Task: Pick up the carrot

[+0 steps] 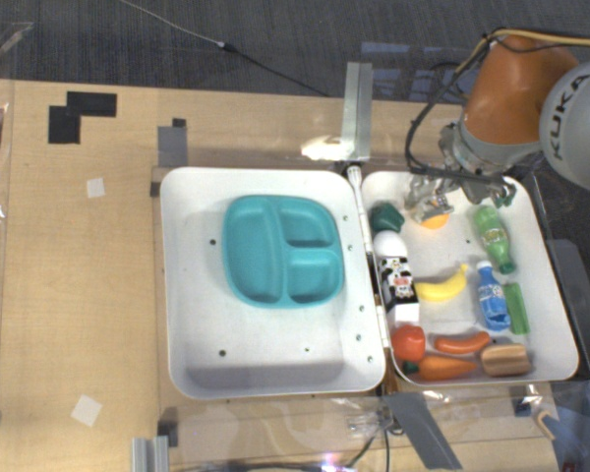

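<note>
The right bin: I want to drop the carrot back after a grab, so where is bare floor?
Bare floor in the right white bin lies mid-bin, between the yellow banana and the gripper above it. The near end is crowded: orange carrot, red tomato, sausage, bread roll. Bottles line the right wall.

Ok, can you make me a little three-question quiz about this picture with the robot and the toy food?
1. True or false: the teal plate lies in the left bin.
2. Where is the carrot? A) on the teal plate B) along the near edge of the right bin C) on the bare bench
3. Fill in: the gripper hovers over the far end of the right bin, above a small ______ piece.

Key: 1 true; 2 B; 3 orange.
</note>
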Robot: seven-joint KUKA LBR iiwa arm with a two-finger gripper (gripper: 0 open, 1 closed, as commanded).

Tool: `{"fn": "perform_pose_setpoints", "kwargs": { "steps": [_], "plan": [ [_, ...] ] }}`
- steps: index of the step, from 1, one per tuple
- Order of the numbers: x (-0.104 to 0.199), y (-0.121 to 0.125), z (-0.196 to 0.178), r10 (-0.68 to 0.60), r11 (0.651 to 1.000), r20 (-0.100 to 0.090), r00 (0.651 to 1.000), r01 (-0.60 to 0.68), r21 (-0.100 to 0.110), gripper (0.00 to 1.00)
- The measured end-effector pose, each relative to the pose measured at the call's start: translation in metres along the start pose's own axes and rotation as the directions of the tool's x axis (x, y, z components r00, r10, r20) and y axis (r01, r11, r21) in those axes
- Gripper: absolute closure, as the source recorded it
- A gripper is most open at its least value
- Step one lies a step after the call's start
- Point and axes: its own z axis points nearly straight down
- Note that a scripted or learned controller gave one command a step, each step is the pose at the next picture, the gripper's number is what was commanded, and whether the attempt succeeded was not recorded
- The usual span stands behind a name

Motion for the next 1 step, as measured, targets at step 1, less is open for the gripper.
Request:
{"fn": "perform_pose_setpoints", "kwargs": {
  "steps": [1],
  "plan": [
    [0.0043,0.0006,0.003,0.0,1.0,-0.018,1.0,-0.001,-0.007,0.0]
  ]
}}
